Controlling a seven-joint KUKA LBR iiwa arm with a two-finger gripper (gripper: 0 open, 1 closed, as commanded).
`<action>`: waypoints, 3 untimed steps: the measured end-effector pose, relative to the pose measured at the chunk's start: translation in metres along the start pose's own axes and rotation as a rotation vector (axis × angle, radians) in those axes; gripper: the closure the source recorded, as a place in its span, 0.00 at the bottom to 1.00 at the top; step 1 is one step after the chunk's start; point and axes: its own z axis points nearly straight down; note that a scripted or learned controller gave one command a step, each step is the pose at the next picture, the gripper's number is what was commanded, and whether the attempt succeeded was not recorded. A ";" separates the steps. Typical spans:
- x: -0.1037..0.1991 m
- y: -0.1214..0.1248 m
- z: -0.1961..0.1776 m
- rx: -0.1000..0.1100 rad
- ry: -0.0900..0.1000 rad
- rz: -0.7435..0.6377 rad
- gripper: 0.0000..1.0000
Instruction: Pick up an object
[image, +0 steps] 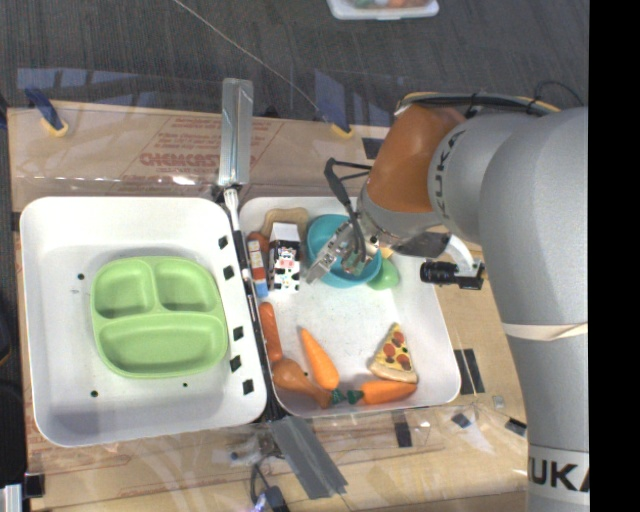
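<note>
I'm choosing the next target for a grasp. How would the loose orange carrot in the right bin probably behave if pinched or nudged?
The carrot looks like a smooth, tapered plastic toy, so probably stiff and light. Its round, cone-like body may roll or pivot when nudged, and could slip from fingers toward the thin end. It lies close to another carrot and the pizza slice, which might get bumped.

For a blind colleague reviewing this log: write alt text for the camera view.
A grey robot arm reaches from the right, its gripper down over a teal bowl in the right white bin, among carrots, a toy pizza slice and a small cow-print carton. The left bin holds a green divided plate.
</note>
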 end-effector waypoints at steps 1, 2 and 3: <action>0.008 -0.054 0.007 -0.008 -0.015 -0.275 1.00; 0.048 -0.118 0.007 -0.008 -0.020 -0.573 1.00; 0.035 -0.093 0.006 -0.017 -0.011 -0.146 1.00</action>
